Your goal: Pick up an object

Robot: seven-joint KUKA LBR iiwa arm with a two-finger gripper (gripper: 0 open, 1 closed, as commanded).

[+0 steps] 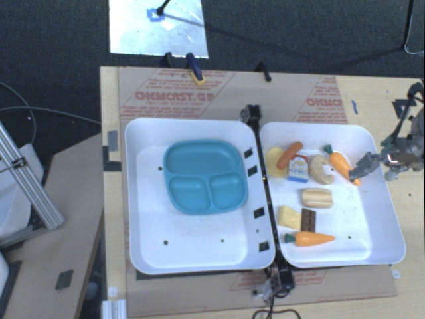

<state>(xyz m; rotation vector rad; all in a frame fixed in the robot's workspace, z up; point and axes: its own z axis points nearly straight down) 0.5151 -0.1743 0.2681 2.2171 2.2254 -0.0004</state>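
The grey robot hand (369, 163) hangs over the right rim of the right shallow white plastic bin (382, 208), reaching in from the edge of the view. Whether it is wide or narrow cannot be told from here; nothing shows between its tips.

Just beside the hand, toward the bin's middle, lies a small orange toy carrot with a green top (339, 163), tilted, its point near the hand. Next along, away from the hand, sits a round beige toy bread roll (322, 169), then a small white and blue carton (298, 168), an orange-red toy sausage (289, 155) and a pale yellow toy piece (274, 163) at the far wall. Nearer the camera from the hand lie a tan toy loaf (317, 198), a yellow cheese wedge (289, 216) touching a brown chocolate bar (308, 218), and a second, longer orange carrot (312, 239) lying level by the front wall.

Well apart from the hand, beyond the black divider, the left shallow white plastic bin (149, 244) holds a teal three-compartment plastic plate (204, 176). Both bins rest on the cardboard-covered worktop (319, 98).
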